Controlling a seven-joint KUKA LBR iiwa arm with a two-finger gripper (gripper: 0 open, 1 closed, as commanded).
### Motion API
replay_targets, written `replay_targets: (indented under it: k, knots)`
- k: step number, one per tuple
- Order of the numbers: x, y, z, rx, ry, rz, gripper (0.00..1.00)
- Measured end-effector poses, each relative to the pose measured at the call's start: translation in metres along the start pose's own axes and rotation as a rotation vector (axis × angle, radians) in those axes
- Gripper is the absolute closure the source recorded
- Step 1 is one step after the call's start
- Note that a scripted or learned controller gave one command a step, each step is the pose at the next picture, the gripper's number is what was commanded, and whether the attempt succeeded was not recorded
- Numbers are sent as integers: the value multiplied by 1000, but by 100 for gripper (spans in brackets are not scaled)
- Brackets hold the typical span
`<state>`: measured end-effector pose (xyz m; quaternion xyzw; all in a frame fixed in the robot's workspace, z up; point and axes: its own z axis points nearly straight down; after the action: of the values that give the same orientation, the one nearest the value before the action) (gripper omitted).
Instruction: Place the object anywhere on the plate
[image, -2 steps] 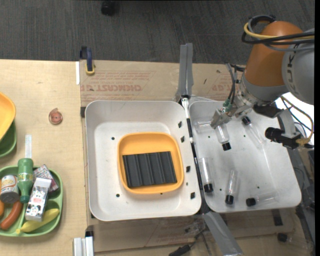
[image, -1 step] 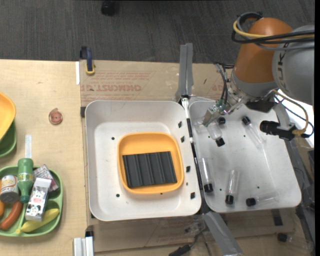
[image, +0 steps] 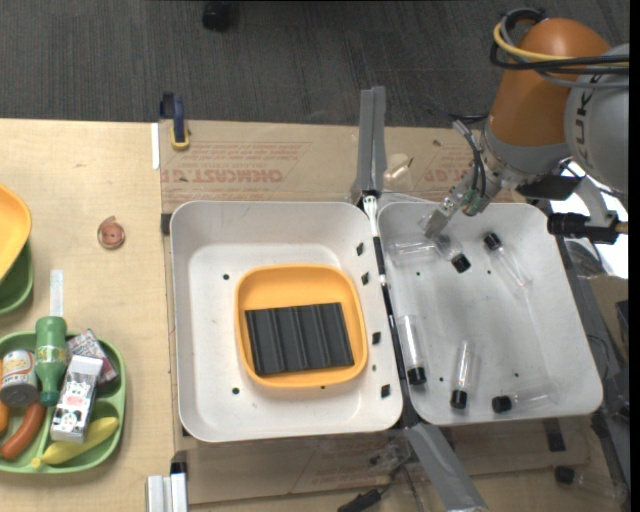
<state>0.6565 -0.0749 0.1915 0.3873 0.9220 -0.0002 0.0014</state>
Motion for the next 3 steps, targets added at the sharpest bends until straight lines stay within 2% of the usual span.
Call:
replay_targets:
  k: [1,2,3]
  knots:
    - [-52,-63,-108,0,-1,-14,100]
    - [-101,-109,-216,0,-1,-124,100]
    - [-101,-109,-216,0,-1,-124,0]
